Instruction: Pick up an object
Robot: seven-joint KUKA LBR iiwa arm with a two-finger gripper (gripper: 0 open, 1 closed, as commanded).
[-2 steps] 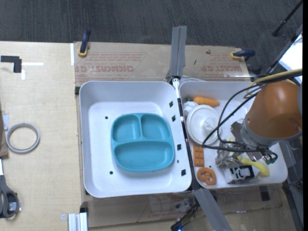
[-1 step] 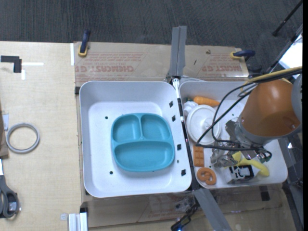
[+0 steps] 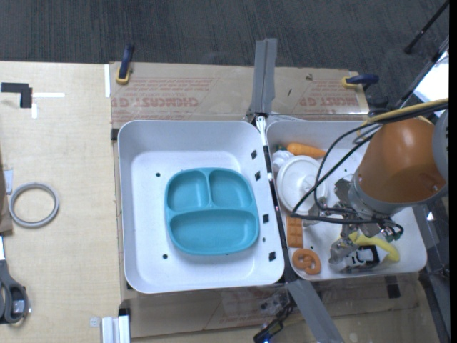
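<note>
gripper (image 3: 355, 252) low in right bin (image 3: 414, 263), near its front edge.
yellow banana-shaped item (image 3: 380, 246) lies curved, touching the gripper's right side; finger state: cannot tell. brown pretzel (image 3: 307, 261) sits just left, at the bin's front-left corner. cardboard (image 3: 178, 100) behind the bins bears mirrored red lettering, unreadable.

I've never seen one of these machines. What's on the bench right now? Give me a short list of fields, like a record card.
left bin: holds a blue divided plate
right bin: holds a carrot, a white cup-like item, an orange waffle-like piece, a pretzel and a banana
arm: reaches over the right bin
gripper: low in the right bin, beside the banana
left of the bins: a grey tape roll and scissors
</note>
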